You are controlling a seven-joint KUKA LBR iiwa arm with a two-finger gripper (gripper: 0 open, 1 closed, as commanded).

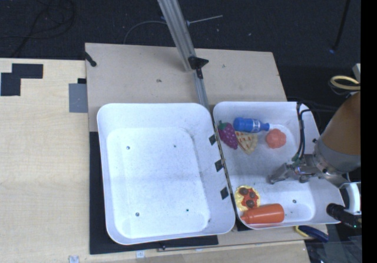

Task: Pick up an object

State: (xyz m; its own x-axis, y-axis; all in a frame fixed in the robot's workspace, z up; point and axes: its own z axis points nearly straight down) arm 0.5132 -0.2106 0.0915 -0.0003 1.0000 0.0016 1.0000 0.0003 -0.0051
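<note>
The right bin [306,116] holds several toys. A blue bottle [250,125] lies near its back wall, with purple grapes [227,135] to its left and a pizza slice [247,140] just in front of it. A red ball-like fruit [275,138] sits to the right of the bottle. At the front lie a yellow piece with dark spots [247,196] and an orange-red sausage [263,214]. My gripper [281,176] hangs low over the bin's middle, right of the toys, pointing left, with nothing visibly in it.
The left bin [154,170] stands beside the right one, joined by black clips [218,165]. A metal rail [177,23] slants in from the back. The grey arm with its orange band [341,132] comes in over the right rim.
</note>
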